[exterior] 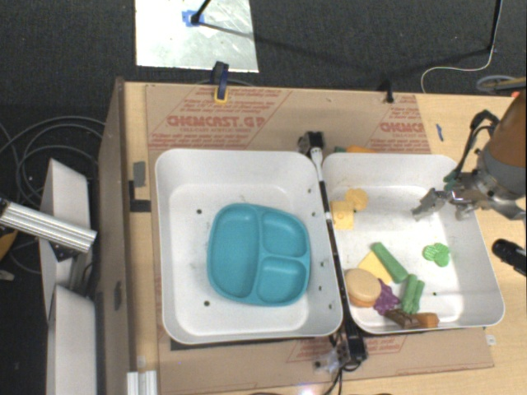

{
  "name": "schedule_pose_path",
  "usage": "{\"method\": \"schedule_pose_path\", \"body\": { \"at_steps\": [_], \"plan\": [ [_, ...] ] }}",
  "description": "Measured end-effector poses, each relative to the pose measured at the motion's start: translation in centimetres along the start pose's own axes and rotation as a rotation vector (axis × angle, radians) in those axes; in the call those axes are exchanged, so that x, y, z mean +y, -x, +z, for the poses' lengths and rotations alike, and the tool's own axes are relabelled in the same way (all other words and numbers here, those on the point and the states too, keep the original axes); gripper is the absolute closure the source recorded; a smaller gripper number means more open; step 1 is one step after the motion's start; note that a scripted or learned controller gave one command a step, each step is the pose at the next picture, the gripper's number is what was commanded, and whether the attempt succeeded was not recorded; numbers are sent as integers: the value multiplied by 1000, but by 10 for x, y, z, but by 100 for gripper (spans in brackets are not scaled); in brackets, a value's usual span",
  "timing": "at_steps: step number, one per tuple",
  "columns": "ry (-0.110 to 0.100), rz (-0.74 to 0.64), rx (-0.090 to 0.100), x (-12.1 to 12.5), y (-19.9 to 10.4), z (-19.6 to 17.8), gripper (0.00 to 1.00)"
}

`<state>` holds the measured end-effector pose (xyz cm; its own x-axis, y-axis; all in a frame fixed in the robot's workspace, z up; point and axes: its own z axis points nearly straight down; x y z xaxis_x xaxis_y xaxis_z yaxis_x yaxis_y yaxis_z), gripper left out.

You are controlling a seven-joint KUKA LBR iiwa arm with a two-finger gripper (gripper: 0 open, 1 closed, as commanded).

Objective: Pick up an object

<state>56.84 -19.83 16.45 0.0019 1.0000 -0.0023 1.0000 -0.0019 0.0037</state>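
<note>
The gripper (440, 202) is seen over the right bin (469, 245), near its far right part, with its two fingers spread apart and nothing between them. One fingertip (420, 211) points toward the bin's middle, over bare white floor. No object is touched by the fingers.

Taking the gripper as landmark: a small green leafy piece (437, 254) lies just nearer the camera than it, alone on bare floor. Two yellow pieces (349, 206) lie well to its left, against the divider between the bins. Farther toward the near left corner a cluster is packed together: a long green stick (389, 262) lying slantwise, a yellow wedge (375, 267) beneath it, a round tan piece (362, 287), a purple piece (385, 299), a second green piece (412, 293) and a brown-orange piece (416, 320) at the near rim.

Open floor is left below and left of the gripper; the right rim runs close beside it. Far to the left, a blue divided plate (258, 254) lies in the left bin (189, 188).
</note>
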Motion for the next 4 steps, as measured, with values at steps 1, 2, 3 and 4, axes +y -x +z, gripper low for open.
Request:
{"method": "schedule_pose_path", "body": {
  "at_steps": [1,2,3,4],
  "plan": [
    [-9,-10,7,-56,-80,13,0],
    [-5,-5,3,-57,-93,83,0],
    [5,1,-4,-3,-4,79,0],
    [-7,-7,5,-46,-57,80,0]
  ]
}}
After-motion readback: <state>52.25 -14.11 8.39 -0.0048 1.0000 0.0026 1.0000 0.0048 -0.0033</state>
